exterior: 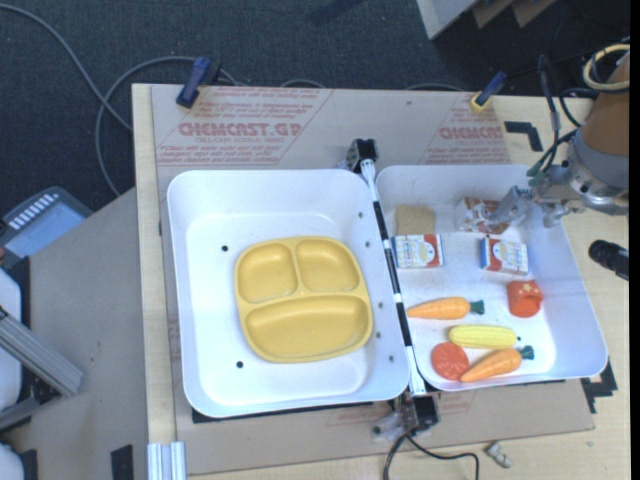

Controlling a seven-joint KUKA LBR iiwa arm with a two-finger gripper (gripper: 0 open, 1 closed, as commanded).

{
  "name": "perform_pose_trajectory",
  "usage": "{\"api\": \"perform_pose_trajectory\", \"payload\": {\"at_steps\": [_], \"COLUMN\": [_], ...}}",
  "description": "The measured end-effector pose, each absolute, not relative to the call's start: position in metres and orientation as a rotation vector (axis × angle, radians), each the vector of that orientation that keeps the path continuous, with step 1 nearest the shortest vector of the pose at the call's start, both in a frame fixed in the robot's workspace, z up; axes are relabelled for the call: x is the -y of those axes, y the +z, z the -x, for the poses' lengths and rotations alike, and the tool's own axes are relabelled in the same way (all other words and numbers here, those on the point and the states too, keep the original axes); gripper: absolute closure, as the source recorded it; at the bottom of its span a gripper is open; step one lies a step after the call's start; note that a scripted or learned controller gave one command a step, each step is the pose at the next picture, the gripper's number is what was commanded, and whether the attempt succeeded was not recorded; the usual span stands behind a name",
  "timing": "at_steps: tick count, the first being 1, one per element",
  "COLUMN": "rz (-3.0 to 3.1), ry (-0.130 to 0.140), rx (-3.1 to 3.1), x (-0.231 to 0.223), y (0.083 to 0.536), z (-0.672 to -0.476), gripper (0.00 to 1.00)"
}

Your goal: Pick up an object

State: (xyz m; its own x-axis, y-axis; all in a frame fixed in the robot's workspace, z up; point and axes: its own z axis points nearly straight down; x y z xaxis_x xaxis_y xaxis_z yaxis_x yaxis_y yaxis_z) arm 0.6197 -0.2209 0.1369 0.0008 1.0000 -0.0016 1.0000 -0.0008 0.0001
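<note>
Two shallow white plastic bins sit side by side on a brown cardboard-covered bench [300, 118], held together along their shared edge by black clips at the top and bottom of the seam, presumably so neither slides when the arm pushes into them. The left bin [200, 298], in the centre-left of the frame, holds a smooth yellow plastic divided plate [302, 298] with three compartments, lying flat and bare, likely a place for sorted pieces. The right bin [580, 318] gathers all the candidates for picking: a tan square block [415, 218] near its upper left, two small white printed cartons [417, 252] [505, 256] lying flat, a crinkled red-and-white wrapper [480, 213], a small red toy pepper [524, 297], an orange toy carrot with green top [445, 309], a glossy yellow toy corn cob [483, 337], a round red toy tomato [449, 360] and a second orange toy carrot [492, 365] touching the corn. These toys look like hard, smooth moulded plastic, rounded and prone to roll or slip. The grey metal gripper [522, 204] reaches in from the upper right of the frame and hangs over the bin's top edge, just beside the wrapper and above the right carton; whether it is apart or together cannot be told, and nothing is visibly held. Picking has not yet succeeded.
</note>
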Motion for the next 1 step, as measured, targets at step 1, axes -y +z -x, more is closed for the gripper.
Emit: {"api": "perform_pose_trajectory", "payload": {"at_steps": [1], "rz": [-2.221], "ry": [-0.001], "rx": [-2.222], "x": [0.1846], "y": [0.0982], "z": [-0.6553], "gripper": [0.00]}}
